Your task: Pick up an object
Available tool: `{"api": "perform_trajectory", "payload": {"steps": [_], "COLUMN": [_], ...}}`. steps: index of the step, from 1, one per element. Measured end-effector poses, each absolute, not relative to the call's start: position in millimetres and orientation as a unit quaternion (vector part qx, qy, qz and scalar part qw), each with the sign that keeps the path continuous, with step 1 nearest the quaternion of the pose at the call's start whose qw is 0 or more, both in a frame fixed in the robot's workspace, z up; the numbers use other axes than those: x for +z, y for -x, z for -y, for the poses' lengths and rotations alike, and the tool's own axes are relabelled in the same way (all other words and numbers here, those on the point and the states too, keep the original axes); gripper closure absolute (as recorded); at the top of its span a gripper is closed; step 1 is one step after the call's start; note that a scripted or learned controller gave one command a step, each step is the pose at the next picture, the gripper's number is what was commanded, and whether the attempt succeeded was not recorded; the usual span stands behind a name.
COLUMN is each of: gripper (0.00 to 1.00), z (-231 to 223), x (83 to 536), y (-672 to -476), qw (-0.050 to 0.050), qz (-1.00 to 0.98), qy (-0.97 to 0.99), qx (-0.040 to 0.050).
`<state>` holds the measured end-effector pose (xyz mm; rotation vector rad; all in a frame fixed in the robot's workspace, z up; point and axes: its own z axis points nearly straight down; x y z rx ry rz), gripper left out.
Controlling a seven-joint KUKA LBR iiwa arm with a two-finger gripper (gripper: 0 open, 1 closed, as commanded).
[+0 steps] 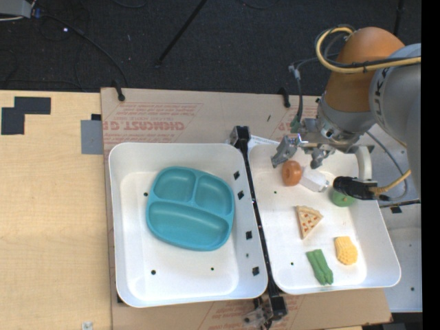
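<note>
Tool (300, 151) spread wide, above the orange ball (291, 173) in the right bin (385, 243).
Advice: centre both fingers around the ball before closing. Right bin also holds pizza slice (309, 221), corn (346, 251), green pod (319, 266); left bin (127, 184) holds a teal divided plate (190, 208).

The arm (385, 88) was grey and thick, with smooth rounded housings, and above the wrist it carried a bulging orange band (364, 50) shaped like a dome. A loop of yellowish cable (328, 47) ran over that orange part, and thinner dark cables trailed down its side. The gripper (300, 153) was bare grey metal, two short angular fingers (282, 153) set under a dark, cluttered wrist block
</note>
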<state>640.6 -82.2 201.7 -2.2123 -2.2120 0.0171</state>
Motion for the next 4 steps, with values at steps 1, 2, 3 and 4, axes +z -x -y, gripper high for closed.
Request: {"api": "perform_trajectory", "payload": {"steps": [1,2,3,4], "gripper": [0.00,0.00,0.00,1.00], "z": [82,81,81,82], "x": [210,146,92,105], "y": [-643.4,-641.5,-639.9,-640.9], "qw": [0.001,0.003,0.003,0.002], "qz": [0.708,0.708,0.706,0.706], "qy": [0.707,0.707,0.708,0.708], "qx": [0.0010,0.0030,0.0033,0.0019]}}
